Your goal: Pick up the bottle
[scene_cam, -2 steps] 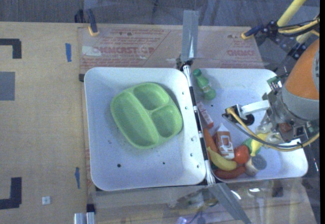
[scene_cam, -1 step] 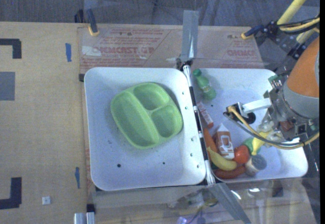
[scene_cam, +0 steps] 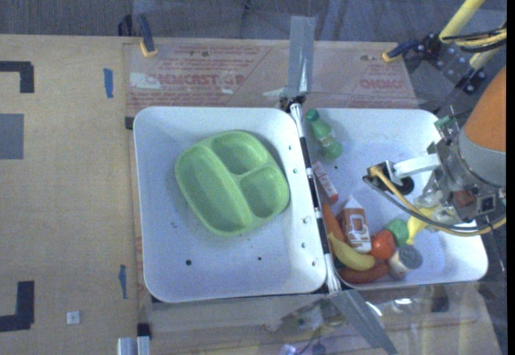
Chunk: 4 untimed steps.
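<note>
The bottle (scene_cam: 323, 136) is small and green with a green cap, and it lies in the far left corner of the right bin (scene_cam: 378, 124), close to the divider. My gripper (scene_cam: 433, 204) hangs over the right side of that bin, well to the right of the bottle and nearer the front. It is near a cluster of toy food and is not touching the bottle. The wrist hardware hides its tip.
The left bin (scene_cam: 161, 257) holds a green divided plate (scene_cam: 233, 181). In the right bin's front left lie a red-white packet (scene_cam: 324, 181), an orange carton (scene_cam: 355, 227), a banana (scene_cam: 354, 253), a tomato (scene_cam: 382, 243) and a grey can (scene_cam: 405, 257).
</note>
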### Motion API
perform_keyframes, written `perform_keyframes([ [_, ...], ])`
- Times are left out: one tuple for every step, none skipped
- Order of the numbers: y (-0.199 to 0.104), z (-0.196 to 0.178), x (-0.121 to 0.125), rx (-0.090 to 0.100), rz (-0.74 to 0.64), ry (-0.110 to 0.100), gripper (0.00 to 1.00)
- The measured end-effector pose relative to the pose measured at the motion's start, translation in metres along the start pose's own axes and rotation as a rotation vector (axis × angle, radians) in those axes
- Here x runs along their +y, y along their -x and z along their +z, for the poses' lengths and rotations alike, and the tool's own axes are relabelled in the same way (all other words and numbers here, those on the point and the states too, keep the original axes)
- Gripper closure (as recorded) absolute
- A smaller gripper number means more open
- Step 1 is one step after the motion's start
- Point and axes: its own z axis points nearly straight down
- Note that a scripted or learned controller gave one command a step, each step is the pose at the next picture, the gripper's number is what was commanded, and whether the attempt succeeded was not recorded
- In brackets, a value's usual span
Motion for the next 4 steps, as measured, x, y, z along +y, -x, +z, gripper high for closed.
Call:
perform_keyframes([
  [-0.001,-0.009,-0.001,-0.003,-0.005,-0.001,1.0],
  [-0.084,-0.007,-0.013,0.0,-0.051,0.0,1.0],
  [-0.14,-0.014,-0.051,0.003,0.002,0.0,1.0],
  [-0.184,-0.002,-0.055,0.004,0.004,0.0,1.0],
])
